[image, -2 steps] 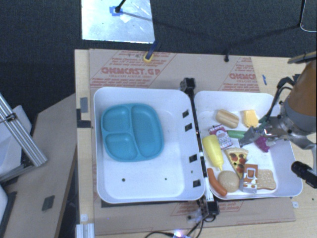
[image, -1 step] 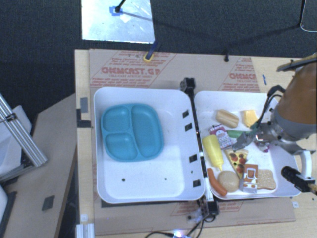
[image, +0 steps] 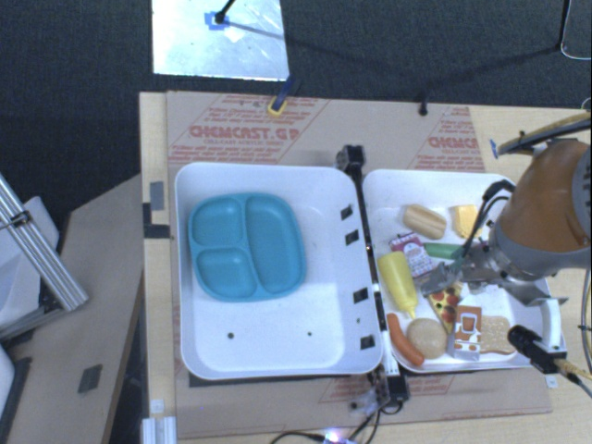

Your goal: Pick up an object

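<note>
A: Status on the pick?

B: Not done, as far as I can judge. Nothing is lifted; every toy food piece sits in the right bin (image: 532, 363): bread roll (image: 425, 218), cheese wedge (image: 465, 219), yellow bottle (image: 399, 280), sausage (image: 404, 339), pizza slice (image: 446, 302).

A: Gripper?

B: The gripper (image: 455, 276) is down low in the right bin, near the green piece (image: 442, 250) and the pizza slice. Can't tell how far the pincer is spread, or whether it has anything.

A: Arm pose?

B: The arm (image: 553, 213) comes in from the right, wrist bent down over the bin. The left bin (image: 268, 354) has the blue divided tray (image: 247, 246), well apart from the gripper.
</note>
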